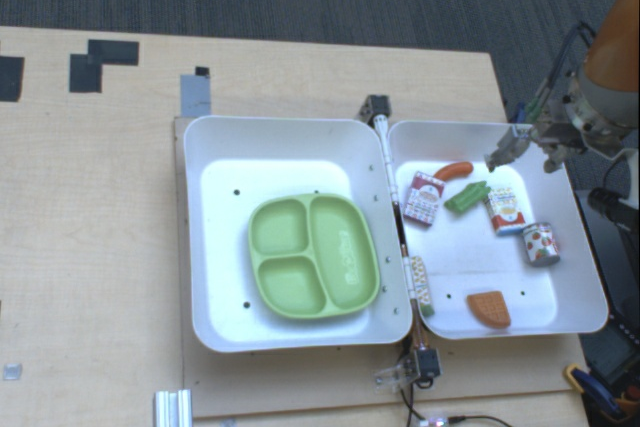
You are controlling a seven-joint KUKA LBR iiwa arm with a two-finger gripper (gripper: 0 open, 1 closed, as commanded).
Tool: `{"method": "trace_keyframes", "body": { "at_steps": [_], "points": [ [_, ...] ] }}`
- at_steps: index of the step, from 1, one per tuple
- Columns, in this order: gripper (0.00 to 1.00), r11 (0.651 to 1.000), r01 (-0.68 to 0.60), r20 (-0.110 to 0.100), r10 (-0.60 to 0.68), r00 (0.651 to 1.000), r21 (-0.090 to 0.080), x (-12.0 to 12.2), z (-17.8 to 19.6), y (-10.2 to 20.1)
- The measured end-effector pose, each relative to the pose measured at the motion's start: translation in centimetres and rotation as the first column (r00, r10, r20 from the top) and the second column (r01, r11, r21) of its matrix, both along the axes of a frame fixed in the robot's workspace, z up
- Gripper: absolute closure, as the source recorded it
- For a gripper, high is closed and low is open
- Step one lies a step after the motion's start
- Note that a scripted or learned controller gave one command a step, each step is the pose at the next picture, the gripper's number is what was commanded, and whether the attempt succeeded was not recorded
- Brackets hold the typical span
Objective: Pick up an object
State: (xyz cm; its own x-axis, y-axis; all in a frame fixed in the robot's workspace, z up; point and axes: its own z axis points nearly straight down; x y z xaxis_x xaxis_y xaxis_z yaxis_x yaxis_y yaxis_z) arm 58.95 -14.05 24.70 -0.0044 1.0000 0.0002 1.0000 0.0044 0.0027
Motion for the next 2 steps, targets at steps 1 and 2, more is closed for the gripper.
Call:
{"method": "trace_keyframes", "body": {
  "at_steps": [1,2],
  "points": [
    [0.00,1.000,0.001,-0.003,-0.001,1.000,0.002,-3.7,-13.0,-2.7],
    [0.00,1.000,0.002,0.006,-0.002,1.000,-0.002,-8.0,-16.0,-1.0]
  ]
}}
